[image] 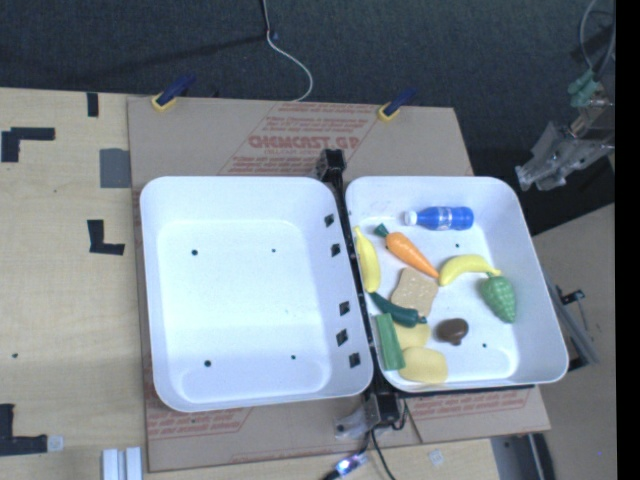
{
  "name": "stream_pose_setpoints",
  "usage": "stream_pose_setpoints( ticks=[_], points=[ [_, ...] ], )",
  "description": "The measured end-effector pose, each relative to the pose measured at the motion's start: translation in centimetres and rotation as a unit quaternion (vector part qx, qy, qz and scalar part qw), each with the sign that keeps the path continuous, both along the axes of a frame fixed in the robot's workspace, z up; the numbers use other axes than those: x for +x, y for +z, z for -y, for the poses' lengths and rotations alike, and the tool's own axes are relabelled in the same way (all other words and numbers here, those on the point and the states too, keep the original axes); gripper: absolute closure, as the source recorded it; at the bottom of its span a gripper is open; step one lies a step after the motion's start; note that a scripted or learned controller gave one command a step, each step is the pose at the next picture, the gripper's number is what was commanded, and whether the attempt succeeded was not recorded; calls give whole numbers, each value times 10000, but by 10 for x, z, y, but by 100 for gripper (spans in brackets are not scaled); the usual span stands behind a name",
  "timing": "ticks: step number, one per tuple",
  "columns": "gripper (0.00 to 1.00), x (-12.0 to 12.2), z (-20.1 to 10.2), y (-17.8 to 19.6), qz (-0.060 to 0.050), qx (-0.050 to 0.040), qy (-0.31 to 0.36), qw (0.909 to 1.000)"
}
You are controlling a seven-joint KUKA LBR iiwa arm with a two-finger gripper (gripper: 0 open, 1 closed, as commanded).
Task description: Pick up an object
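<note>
The right bin [530, 258] holds several toy foods. A blue bottle [440, 218] lies at its far side, with an orange carrot [410, 251] just below it. A yellow banana [465, 266] and a green bumpy fruit [500, 299] lie toward the right wall. A tan bread slice [413, 291], a brown piece [453, 330], a yellow lump [425, 365], a long yellow piece [367, 260] and a green stick [388, 340] fill the middle and left. My gripper [556, 160] hangs outside the bin, beyond its far right corner, away from all the objects.
The left bin [160, 268] stands against the right one on a cardboard sheet [300, 138]. Black clips [345, 308] line the seam between the bins. A thin cable [285, 53] hangs at the back. Blue and yellow clamps [172, 91] hold the cardboard's far corners.
</note>
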State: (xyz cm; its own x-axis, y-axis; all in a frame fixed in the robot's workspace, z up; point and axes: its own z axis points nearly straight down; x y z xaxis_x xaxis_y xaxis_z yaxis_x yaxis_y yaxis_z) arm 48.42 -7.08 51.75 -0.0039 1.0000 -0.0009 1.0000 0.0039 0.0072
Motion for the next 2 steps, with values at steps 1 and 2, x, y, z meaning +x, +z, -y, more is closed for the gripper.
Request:
stream_pose_setpoints(
  ticks=[1, 2],
  points=[
    [100, 10, -107, 18, -27, 13, 48, 10000],
    [100, 10, -101, 27, -39, 1, 1, 10000]
  ],
)
